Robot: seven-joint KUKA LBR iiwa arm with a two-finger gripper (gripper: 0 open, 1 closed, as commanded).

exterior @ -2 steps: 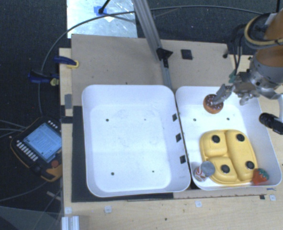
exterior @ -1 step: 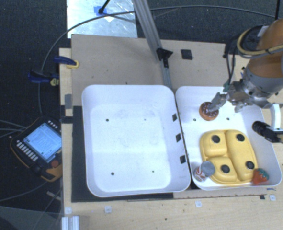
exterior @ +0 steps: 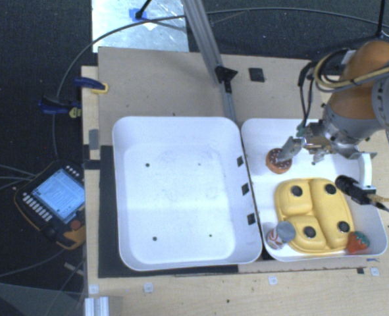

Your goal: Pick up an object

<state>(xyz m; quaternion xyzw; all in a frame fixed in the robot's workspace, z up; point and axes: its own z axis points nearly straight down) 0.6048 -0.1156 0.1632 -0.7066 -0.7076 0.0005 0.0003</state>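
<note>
Over the right bin (exterior: 372,176), the gripper (exterior: 283,155) is reaching down toward a small round brown donut (exterior: 278,161) lying on the bin's floor near its left wall. Nothing is being lifted yet: the donut is resting on the white floor, so the pick is not done. The finger tip is sitting just at the donut's upper right edge, touching or nearly so, and whether the fingers are apart or together cannot be told from this angle. By my judgement the task is sitting at the approach or grasp stage, with closing, lifting and clearing the bin all left to do.

The arm (exterior: 362,104) is coming in from the right, its orange band bending over the bin's back corner, with the wrist tilting down and leftward so the gripper is slanting toward the donut rather than hanging straight down.

Nearer the front, a large yellow block (exterior: 312,216) with dark dots is lying flat, well apart from the gripper, with a small grey-topped piece (exterior: 283,232) at its left and a red piece (exterior: 359,242) at its right. The left bin (exterior: 125,176) is lying beside.
</note>
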